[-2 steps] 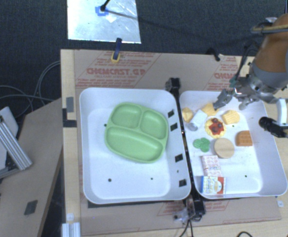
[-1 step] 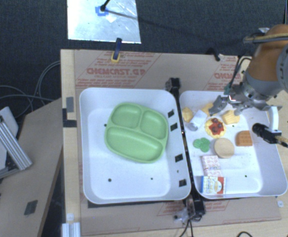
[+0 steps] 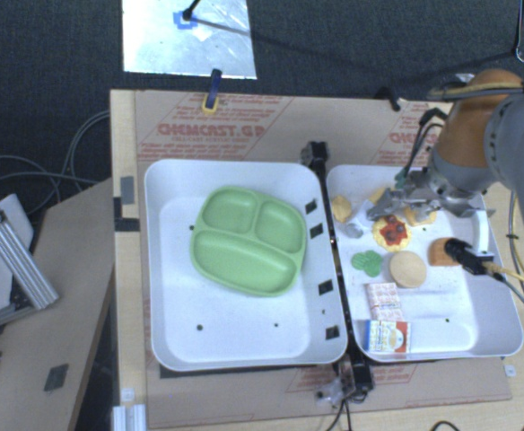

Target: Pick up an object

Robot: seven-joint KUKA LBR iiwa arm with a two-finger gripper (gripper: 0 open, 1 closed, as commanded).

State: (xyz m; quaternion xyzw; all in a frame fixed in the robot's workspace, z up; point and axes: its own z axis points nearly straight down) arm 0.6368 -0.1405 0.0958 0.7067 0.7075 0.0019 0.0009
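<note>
1. Claw point(image 3: 397, 203) low over far end of right bin point(image 3: 495, 330), above red-and-yellow toy point(image 3: 392, 233); finger state impossible to tell.
2. Crowded there: yellow piece point(image 3: 341, 208) left, green piece point(image 3: 366, 261) and tan bun point(image 3: 407, 268) nearer, brown piece point(image 3: 442, 252) right. Likely snag on a neighbour, or shoving instead of gripping.
3. Flat toy apt to slip out.
4. Green tray point(image 3: 248, 240) alone in left bin point(image 3: 172, 330).

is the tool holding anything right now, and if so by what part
It cannot be told. The tool sits low in the right bin, right above the red and yellow pizza toy, but nothing is visibly between its fingers.
</note>
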